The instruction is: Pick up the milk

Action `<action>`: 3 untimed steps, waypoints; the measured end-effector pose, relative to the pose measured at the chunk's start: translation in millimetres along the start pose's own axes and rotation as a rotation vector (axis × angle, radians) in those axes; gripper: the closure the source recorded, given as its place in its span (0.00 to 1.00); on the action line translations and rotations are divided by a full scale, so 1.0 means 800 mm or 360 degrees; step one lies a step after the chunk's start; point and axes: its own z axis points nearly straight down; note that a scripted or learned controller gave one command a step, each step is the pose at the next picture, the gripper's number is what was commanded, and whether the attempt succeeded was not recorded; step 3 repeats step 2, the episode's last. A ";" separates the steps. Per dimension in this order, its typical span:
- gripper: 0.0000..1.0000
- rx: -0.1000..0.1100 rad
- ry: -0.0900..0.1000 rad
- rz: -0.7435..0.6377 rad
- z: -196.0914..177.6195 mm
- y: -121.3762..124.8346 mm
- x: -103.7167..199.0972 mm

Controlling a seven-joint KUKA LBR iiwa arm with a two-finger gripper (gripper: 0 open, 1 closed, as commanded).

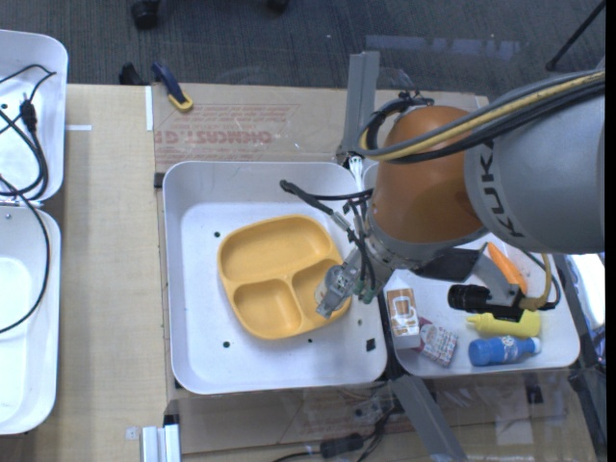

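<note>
— Wooden bench [106,258] under us, two white bins on top. Where is our gripper [335,292]?

— Low over the yellow plate [274,272] in the left bin [183,287], at the plate's right edge. We cannot tell if it is wide or narrow, and we see nothing in it.

— And the milk [401,315]?

— In the right bin [563,349], standing just past the wall between the bins, near our gripper. A small packet [439,344] sits beside it.

— So how do we do it well?

— We think we should lift first, clear the wall, then come straight down on the milk.

— Any room?

— Little. The blue bottle [502,350] and yellow bottle [505,323] lie near.
</note>
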 end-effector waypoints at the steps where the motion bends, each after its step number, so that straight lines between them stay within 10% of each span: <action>1: 1.00 -0.0001 -0.0002 0.0383 0.000 -0.043 -0.085; 3: 1.00 0.0000 -0.0002 0.0720 -0.015 -0.009 -0.047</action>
